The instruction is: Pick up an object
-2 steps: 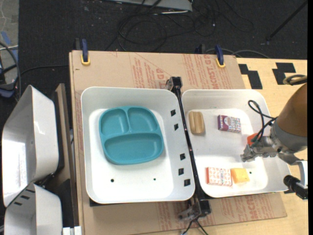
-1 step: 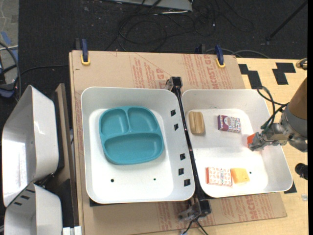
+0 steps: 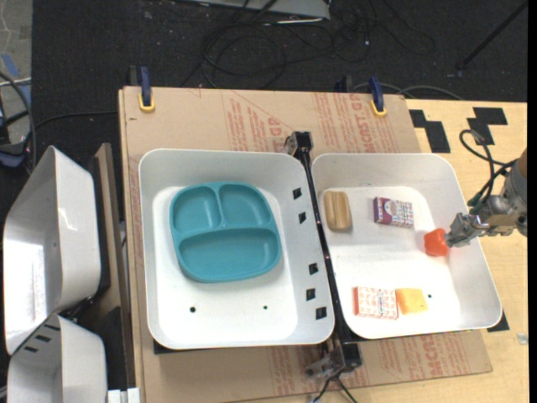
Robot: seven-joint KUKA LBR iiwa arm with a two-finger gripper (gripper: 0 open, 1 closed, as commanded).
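Two white bins sit side by side on the counter [image 3: 235,112]. The left bin [image 3: 159,250] has one teal plate [image 3: 225,232] with three compartments, lying flat near the bin's middle. The right bin [image 3: 445,183] has five things: one tan bar [image 3: 337,210] near its left wall, one small purple box [image 3: 393,212] to the right of that bar and apart from it, one orange-red ball [image 3: 435,243] by the right wall, one white-and-orange carton [image 3: 375,302] toward the front, and one yellow block [image 3: 410,300] touching that carton's right end. The arm [image 3: 516,200] comes in from the right over the bin's right rim, one arm, one gripper. The jaws [image 3: 457,231] sit just beside the ball on its right, tips touching or nearly touching it; too small to tell if they are spread or pressed together, and can't tell if the ball is pinched. The ball rests low in the bin near the wall. Two clamps, one yellow-tipped at each back corner of the counter: left [image 3: 146,91], right [image 3: 377,97]. One more white tub [image 3: 50,225] sits off the counter on the left, tilted.
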